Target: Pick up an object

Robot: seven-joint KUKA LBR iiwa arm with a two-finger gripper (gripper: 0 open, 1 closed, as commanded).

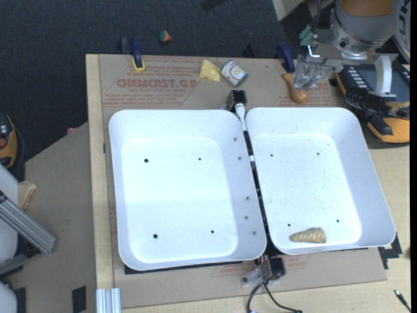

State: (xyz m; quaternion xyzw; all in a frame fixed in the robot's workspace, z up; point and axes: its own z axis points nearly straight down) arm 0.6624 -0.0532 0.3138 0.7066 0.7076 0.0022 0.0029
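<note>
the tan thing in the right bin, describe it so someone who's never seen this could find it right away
Start with the two white bins side by side and take the right bin. Look along its near wall, toward the front right corner. The tan lump lies there, small, elongated and rough-looking; against the white floor with its few black dots, it is the only coloured thing in that bin.

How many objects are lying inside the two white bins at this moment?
1. A tan, cone-shaped object lies near the front edge of the right bin. I see nothing in the left bin.
</note>
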